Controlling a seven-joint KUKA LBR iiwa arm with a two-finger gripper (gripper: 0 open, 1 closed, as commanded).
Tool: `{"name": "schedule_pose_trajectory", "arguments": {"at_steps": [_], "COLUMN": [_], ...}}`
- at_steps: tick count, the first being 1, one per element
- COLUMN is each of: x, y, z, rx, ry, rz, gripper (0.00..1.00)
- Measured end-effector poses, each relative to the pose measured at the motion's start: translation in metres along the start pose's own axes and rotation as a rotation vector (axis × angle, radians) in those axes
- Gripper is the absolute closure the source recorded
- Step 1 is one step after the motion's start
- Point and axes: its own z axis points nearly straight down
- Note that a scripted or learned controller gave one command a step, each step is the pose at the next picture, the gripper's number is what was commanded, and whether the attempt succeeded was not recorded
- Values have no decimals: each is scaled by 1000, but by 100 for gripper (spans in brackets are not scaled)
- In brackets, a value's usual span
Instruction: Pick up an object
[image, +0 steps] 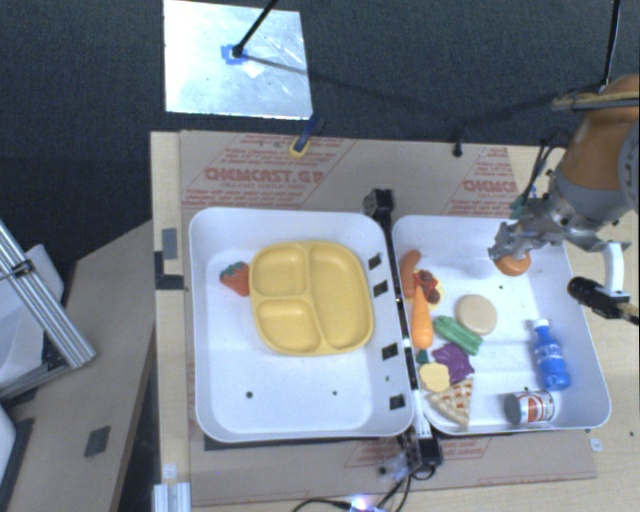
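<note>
Hovering at the far edge of the right white bin (585, 385), the grey end effector (516, 250) sits directly over a small round orange object (514, 265), apparently lined up to pick it; whether it is clenched I cannot tell. The other toys cluster along the bin's left wall, giving this target clearance.

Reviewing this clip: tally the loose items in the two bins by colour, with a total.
Orange: 3 (carrot, small fruit under the claw, strawberry-like piece)
Yellow: 2 (divided plate, round piece)
Blue: 1 (bottle)
Green: 1 (piece)
Purple: 1 (piece)
Other: 5
Total: 13
</note>
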Motion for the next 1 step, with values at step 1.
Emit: {"name": "schedule_pose_trajectory", "arguments": {"at_steps": [1], "x": [0], "y": [2], "z": [-55], "rx": [-1], "ry": [0], "rz": [-1], "gripper": [100]}}
